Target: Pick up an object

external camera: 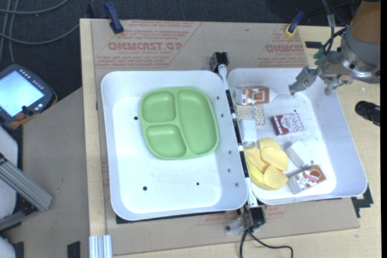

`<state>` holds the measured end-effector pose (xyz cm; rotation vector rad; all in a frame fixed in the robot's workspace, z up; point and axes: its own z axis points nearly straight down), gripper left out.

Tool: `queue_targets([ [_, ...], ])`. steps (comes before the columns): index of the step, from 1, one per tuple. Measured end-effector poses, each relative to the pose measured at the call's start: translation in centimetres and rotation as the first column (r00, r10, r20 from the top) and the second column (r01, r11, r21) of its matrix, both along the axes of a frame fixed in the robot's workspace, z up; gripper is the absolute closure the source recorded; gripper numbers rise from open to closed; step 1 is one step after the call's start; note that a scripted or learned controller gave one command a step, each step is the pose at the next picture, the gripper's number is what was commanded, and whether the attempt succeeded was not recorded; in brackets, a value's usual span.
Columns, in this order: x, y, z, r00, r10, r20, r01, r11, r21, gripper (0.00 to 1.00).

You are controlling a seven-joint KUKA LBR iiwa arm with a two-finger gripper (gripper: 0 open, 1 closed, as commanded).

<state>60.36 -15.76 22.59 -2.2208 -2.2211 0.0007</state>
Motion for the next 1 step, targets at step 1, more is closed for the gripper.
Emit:
queue_targets([
  [1,0.96,3.74,-9.07,1.000,0.001,-0.003,-0.001,1.000,0.001,0.00],
])
